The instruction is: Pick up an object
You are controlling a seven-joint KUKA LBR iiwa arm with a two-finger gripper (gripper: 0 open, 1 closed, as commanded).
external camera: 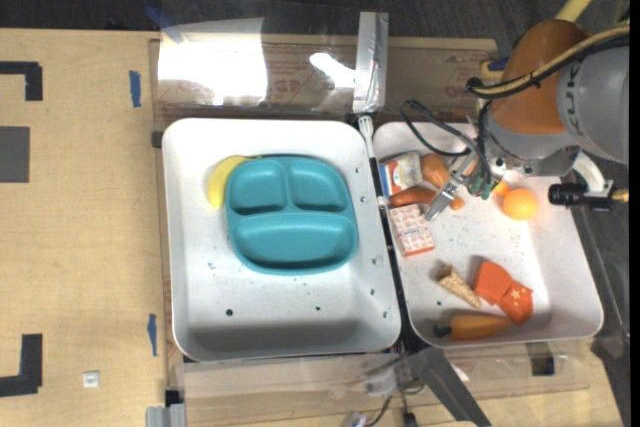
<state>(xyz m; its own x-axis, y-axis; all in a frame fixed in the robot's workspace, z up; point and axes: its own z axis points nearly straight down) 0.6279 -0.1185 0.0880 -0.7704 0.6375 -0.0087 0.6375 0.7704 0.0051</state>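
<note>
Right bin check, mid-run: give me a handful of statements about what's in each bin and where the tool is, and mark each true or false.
1. The teal divided plate lies in the left bin. True.
2. The tool is over the left bin. False: it is over the right bin, near its upper left corner.
3. An orange ball lies in the right bin. True.
4. The yellow item lies in the right bin. False: it is in the left bin, partly hidden under the plate's upper left edge.
5. The carrot-like piece lies near the right bin's front edge. True.
</note>
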